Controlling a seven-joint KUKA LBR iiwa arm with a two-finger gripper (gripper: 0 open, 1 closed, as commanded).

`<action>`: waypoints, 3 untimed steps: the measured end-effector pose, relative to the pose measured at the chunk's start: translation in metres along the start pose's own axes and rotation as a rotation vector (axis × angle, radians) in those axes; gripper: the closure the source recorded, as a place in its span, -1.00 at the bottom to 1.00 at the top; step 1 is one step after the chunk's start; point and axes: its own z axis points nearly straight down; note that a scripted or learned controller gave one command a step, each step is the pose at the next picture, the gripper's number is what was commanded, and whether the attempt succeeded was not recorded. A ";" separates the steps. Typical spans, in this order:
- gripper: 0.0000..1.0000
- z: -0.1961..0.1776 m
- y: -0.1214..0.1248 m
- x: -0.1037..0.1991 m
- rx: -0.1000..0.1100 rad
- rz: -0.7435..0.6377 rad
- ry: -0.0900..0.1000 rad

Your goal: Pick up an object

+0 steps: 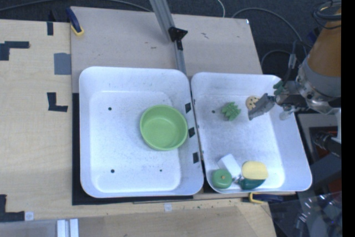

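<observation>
The right bin holds several small objects. A green leafy toy lies near its middle, and a small tan dotted piece sits just right of it. At the front lie a white block, a green round piece, a yellow object and a teal piece. My gripper hangs over the bin's right part, open, with nothing between its fingers. Its left fingertip is close to the tan piece.
A green bowl stands in the left bin. A grey metal pole slants down to the divide between the bins. Cables lie on the dark floor behind the bench.
</observation>
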 end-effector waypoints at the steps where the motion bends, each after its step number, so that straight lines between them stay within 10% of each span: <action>1: -1.00 0.000 0.000 0.000 0.000 0.000 0.000; 3: -1.00 0.112 0.011 -0.013 0.006 0.002 0.000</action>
